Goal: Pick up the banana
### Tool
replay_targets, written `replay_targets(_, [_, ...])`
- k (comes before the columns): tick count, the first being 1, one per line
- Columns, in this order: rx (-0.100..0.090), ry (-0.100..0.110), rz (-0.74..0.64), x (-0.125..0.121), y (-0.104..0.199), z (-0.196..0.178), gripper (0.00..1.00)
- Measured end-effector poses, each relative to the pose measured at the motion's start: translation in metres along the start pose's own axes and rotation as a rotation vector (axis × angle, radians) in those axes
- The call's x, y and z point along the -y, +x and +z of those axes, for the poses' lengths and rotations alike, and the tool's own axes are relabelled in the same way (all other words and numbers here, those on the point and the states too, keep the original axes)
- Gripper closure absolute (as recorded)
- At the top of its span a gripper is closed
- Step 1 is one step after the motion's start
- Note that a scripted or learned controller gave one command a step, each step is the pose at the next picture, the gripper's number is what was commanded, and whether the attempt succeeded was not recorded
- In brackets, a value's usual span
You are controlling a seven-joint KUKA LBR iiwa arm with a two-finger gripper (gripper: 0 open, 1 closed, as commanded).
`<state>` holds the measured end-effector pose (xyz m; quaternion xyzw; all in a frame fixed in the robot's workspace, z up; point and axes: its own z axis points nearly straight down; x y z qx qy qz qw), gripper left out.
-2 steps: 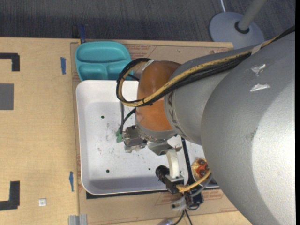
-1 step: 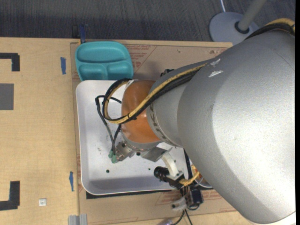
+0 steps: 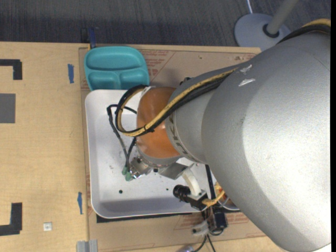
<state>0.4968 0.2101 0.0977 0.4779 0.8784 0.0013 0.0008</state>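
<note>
My arm's big grey body (image 3: pixel 262 140) covers the right half of the camera view. Its orange band (image 3: pixel 155 122) hangs over the white bin (image 3: pixel 102 140). Just below the band, the metal gripper (image 3: pixel 137 169) points down at the bin floor near its middle, with a small green part at its left tip. The arm hides what lies under and to the right of it, so I cannot make out anything yellow in the bare part of the bin.
A teal divided tray (image 3: pixel 116 67) lies against the bin's far edge. A black and yellow cable (image 3: pixel 119 117) loops off the wrist over the bin. Brown cardboard (image 3: pixel 42 140) with blue tape marks covers the bench on the left. A grey stand base (image 3: pixel 257 30) sits at the top right.
</note>
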Motion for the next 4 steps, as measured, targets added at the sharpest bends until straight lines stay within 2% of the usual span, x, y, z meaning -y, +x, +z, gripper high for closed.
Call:
replay_targets(1, [0.0,0.002,0.088,0.004,0.005,-0.092,1.0])
replay_targets(2, [-0.001,0.0,-0.218,-0.006,-0.004,0.01,1.0])
replay_targets(3, [0.001,0.002,0.327,-0.002,-0.001,-0.06,1.0])
replay_targets(4, [0.001,-0.002,-0.12,0.015,0.006,0.009,1.0])
